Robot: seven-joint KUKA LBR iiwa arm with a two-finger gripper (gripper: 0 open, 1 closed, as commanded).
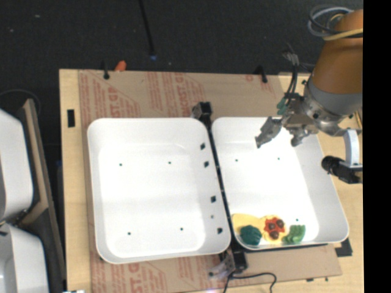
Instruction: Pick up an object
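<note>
Robot lab, as I read it: grey-orange arm (pixel 336 60) over plywood bench (pixel 146 96), two white bins (pixel 98 163) clipped side by side, cables (pixel 143 17) trailing across dark floor, white equipment (pixel 12 163) at left edge.

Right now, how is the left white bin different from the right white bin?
The left bin has bare white floor, while the right bin holds small things bunched in its near corner: a yellow piece, a teal one, a red one and a green one. The gripper hangs over the right bin's far end, not over the left bin. Both are shallow, white and rounded at the corners, sitting side by side.
</note>
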